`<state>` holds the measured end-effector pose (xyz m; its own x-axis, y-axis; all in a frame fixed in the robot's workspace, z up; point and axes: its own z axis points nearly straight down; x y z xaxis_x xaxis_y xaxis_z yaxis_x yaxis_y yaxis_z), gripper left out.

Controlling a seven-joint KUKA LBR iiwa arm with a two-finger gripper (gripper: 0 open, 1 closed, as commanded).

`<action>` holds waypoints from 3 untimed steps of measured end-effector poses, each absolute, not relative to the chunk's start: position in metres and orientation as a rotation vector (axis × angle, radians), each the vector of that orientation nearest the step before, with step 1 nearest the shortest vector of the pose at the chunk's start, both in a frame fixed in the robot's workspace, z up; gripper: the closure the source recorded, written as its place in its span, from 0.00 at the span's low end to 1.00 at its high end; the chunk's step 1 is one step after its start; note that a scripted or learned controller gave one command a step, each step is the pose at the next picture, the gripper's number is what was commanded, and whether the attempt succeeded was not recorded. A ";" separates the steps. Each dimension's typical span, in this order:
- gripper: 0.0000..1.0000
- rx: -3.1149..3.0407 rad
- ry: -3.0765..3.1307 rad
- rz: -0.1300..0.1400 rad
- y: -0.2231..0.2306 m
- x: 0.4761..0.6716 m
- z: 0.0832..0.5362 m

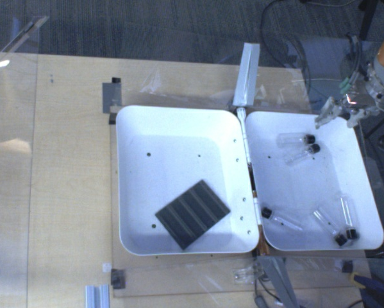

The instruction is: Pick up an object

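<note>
A dark ridged pad (pixel 192 213) lies in the left bin (pixel 134 172), little clear tubes (pixel 297 145) in the right bin (pixel 365 191), and the gripper (pixel 338 111) waits above its far corner, holding nothing, and must come down next.

left bin (pixel 134 172): dark ribbed pad (pixel 192 213) blocks the near middle, floor behind it open | right bin (pixel 365 191): vials (pixel 299 145) at back, more along near edge, centre between them free

Pale wooden bench (pixel 50 191), grey carpet (pixel 147 11) beyond
</note>
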<state>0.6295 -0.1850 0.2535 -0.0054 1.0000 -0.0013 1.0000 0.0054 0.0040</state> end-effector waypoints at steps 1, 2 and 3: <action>0.00 2.287 2.149 0.005 -0.160 0.605 0.245; 0.00 2.332 2.096 0.008 -0.128 0.637 0.125; 0.00 2.332 2.116 -0.015 -0.096 0.658 0.088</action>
<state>0.6581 -0.0960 0.0879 0.0967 0.9953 -0.0023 0.9952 -0.0967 -0.0116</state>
